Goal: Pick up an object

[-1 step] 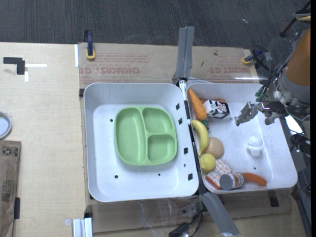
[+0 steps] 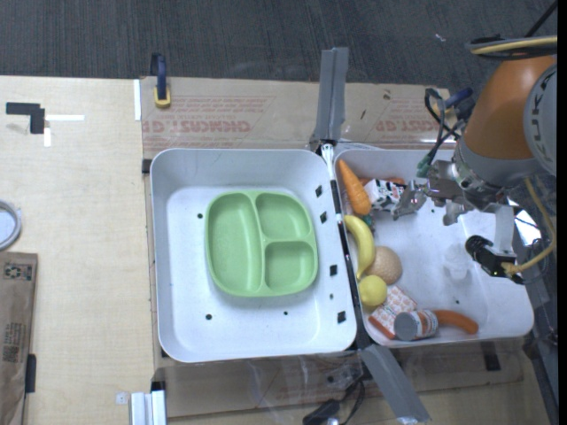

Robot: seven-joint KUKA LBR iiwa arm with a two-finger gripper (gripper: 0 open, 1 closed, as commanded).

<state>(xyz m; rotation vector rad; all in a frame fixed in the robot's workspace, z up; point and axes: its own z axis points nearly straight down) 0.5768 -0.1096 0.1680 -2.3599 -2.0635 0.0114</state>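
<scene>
The gripper (image 2: 431, 204) is seen low over the right bin (image 2: 496, 326), near its back wall. Whether it is apart or together cannot be told, and nothing is seen held in it.

The things to be picked are piled along the left side of that bin. A carrot (image 2: 354, 189) is leaned at the back, with a small black and white toy (image 2: 383, 191) just beside it. A banana (image 2: 361, 242) is laid below, then a brown ball (image 2: 384, 264), a lemon (image 2: 372, 289), a can (image 2: 407, 324) on its side, and a second carrot (image 2: 456, 322) at the front.

A miss could easily be made here. The things are packed close, so two could be caught at once, or one could be pushed away. The round ones could be rolled aside. The carrot by the wall could be hard to reach.

In the left bin (image 2: 177, 308) a green plate (image 2: 262, 243) with three parts is laid. Both bins are set on a pale wooden bench (image 2: 71, 237) with brown card behind. A dark floor (image 2: 221, 16) is seen past the bench.
</scene>
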